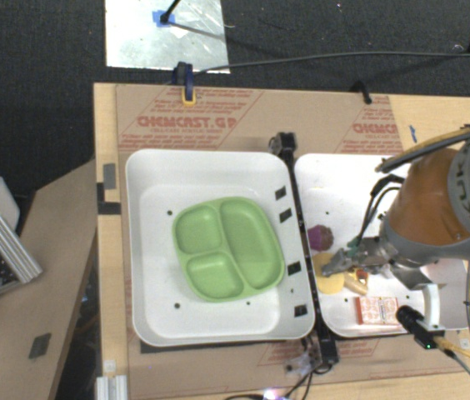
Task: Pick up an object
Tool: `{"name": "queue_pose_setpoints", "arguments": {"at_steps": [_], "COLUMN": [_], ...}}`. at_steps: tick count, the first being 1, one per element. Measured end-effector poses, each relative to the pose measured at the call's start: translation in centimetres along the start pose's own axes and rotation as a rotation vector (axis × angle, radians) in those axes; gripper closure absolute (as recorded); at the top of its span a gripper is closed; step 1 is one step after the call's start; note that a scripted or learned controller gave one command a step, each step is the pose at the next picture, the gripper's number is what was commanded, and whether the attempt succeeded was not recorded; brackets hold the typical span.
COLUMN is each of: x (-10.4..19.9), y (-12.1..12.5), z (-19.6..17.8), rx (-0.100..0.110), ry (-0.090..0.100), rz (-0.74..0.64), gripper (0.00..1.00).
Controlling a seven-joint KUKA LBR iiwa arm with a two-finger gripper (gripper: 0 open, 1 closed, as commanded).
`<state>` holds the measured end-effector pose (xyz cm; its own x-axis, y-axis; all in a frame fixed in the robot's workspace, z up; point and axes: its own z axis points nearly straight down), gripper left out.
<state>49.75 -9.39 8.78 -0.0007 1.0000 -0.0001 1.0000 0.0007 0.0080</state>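
Tabletop (435, 111) bearing two white bins: the left bin (147, 248) holds a green divided plate (228, 248) at its centre. In the right bin (335, 182), the end effector (341, 261) sits low at about 8 o'clock, just above a yellow item (330, 283); whether it grasps anything cannot be told. A purple ball (319, 237) lies just at its 11 o'clock, a red-and-white packet (376, 309) at 5 o'clock.
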Motion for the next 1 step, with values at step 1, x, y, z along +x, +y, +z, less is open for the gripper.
{"name": "queue_pose_setpoints", "arguments": {"at_steps": [1], "x": [-0.1], "y": [0.32], "z": [-1.4], "rx": [-0.009], "ry": [-0.001], "rz": [0.001], "gripper": [1.0]}}
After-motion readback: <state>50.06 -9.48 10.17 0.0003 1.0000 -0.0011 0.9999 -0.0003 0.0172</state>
